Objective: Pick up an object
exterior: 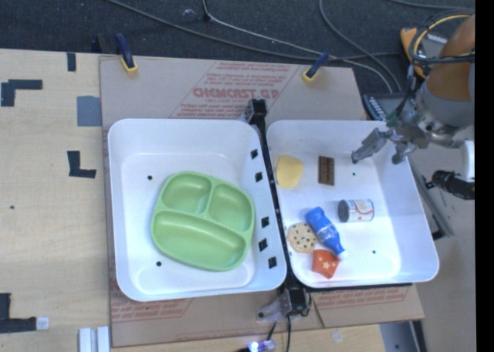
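My gripper (381, 150) hangs over the right bin's (401, 211) far right corner, open, fingers spread wide with nothing between them. Below and left of it in that bin lie a brown chocolate bar (326, 170), a yellow wedge (289, 171), a small white can (356, 209) on its side, a blue bottle (323, 230), a round cookie (301, 238) and a red piece (325, 264). None of these touches the gripper.
The left bin (127, 188) holds a green divided plate (203, 220). A black divider strip (266, 188) runs between the bins. Clamps (126, 57) pin the cardboard sheet at the back, and cables cross the dark floor behind.
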Robot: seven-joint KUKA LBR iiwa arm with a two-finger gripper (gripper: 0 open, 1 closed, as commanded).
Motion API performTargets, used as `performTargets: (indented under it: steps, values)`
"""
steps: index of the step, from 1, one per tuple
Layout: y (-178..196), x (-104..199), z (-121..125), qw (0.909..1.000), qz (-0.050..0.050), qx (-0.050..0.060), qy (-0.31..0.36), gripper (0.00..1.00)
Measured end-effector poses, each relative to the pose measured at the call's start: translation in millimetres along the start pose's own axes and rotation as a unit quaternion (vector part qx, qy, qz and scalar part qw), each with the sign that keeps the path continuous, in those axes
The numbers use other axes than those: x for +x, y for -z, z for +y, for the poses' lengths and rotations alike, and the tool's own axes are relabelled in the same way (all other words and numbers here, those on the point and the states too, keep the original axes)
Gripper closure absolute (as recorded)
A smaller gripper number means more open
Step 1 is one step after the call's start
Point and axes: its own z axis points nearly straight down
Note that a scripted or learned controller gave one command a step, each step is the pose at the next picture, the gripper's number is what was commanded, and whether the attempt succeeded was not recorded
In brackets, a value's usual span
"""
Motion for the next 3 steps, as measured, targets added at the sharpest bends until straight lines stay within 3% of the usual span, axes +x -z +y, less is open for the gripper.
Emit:
performTargets:
  steps: [1, 3]
  values:
    - [8.5, 0.4, 3.3, 1.0, -0.002, -0.007, 0.002, 0.0]
    - [-103.4, -2.5, -3.5, 1.0, -0.003, -0.008, 0.002, 0.0]
